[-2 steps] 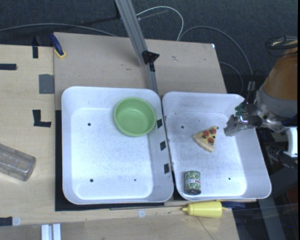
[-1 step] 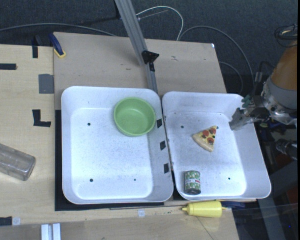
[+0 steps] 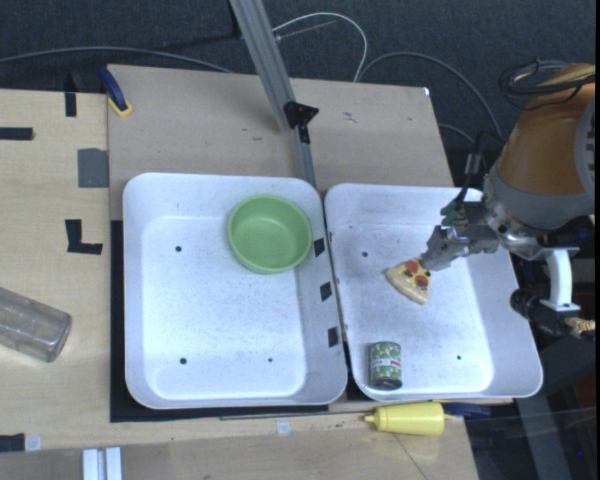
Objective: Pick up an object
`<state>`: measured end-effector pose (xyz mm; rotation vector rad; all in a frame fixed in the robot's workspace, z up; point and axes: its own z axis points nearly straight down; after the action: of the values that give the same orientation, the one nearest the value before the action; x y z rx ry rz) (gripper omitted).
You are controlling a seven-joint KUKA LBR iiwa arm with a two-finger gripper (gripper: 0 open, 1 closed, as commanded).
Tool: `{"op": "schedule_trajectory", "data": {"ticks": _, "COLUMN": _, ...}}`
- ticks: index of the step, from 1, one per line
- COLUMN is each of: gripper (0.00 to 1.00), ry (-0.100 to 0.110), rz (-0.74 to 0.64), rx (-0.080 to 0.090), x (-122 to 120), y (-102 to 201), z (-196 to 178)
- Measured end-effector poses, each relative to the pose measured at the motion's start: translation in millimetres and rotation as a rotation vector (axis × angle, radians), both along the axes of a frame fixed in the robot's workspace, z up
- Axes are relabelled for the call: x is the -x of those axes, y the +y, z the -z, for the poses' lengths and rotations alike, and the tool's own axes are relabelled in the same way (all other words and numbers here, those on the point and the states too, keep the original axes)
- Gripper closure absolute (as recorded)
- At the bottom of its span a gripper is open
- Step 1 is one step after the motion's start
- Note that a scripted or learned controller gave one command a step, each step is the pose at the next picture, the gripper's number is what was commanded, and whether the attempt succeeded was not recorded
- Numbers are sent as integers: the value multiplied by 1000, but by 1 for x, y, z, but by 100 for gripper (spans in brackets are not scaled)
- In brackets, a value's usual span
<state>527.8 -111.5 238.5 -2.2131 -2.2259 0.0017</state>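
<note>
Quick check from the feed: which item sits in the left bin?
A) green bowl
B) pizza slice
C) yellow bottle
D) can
A: the green bowl rests in the left bin, near its upper right corner, while the pizza slice and can lie in the right bin.

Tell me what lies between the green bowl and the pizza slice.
In the camera view, the bins' adjoining rims separate the green bowl from the pizza slice; otherwise bare bin floor.

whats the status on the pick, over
Pincer low in right bin, at the pizza slice toy; grip unconfirmed. Small green can nearer the front wall, apart from it. Green bowl in left bin.
</note>
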Motion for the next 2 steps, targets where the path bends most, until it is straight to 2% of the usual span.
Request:
{"op": "schedule_trajectory", "data": {"ticks": 1, "gripper": 100, "ry": -1, "rz": -1, "rx": -1, "x": 3, "y": 49, "z": -4}}
{"op": "schedule_trajectory", "data": {"ticks": 2, "gripper": 100, "ry": -1, "rz": -1, "rx": 0, "x": -7, "y": 94, "z": 1}}
